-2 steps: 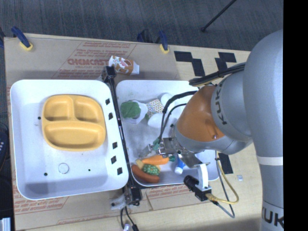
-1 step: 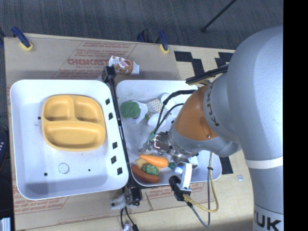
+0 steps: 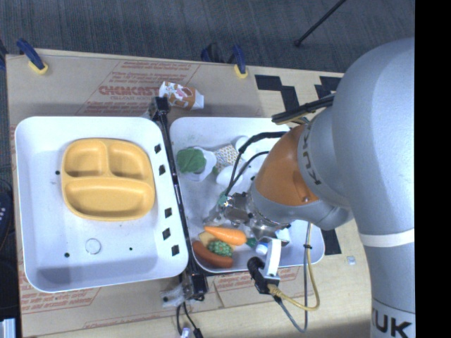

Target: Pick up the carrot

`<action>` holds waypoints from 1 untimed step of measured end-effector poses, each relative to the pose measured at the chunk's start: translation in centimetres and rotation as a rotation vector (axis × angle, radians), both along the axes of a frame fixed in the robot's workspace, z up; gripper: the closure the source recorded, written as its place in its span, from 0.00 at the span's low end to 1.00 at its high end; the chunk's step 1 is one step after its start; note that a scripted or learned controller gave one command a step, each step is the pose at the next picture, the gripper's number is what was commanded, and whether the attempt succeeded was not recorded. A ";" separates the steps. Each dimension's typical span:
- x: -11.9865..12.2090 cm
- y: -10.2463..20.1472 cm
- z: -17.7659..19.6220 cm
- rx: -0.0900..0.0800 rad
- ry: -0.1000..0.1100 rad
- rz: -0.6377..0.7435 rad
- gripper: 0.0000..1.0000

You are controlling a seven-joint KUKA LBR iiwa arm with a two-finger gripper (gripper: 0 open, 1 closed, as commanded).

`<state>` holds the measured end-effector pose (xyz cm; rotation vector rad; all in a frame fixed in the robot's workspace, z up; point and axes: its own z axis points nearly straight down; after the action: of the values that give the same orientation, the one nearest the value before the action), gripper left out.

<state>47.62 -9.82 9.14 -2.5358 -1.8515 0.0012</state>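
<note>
The carrot (image 3: 225,236) is orange with a green end and lies near the front of the right bin (image 3: 310,248). It rests against a sausage in a bun (image 3: 211,253), with a small green piece (image 3: 220,248) between them. My gripper (image 3: 244,219) is down inside the right bin, just above and right of the carrot. It is close to the carrot's right end or touching it. The orange wrist band and grey arm hide most of the gripper. Whether the carrot is held cannot be made out.
A green leafy toy (image 3: 190,160) and white items (image 3: 227,153) lie at the back of the right bin. A yellow divided plate (image 3: 109,178) sits in the left bin (image 3: 35,259). A small packet (image 3: 180,95) lies on the bench behind the bins.
</note>
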 end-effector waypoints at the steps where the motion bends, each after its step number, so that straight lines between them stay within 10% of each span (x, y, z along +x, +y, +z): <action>1: 0.0 0.0 0.0 0.000 0.000 0.000 0.00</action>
<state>47.62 -9.82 9.14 -2.5358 -1.8516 0.0012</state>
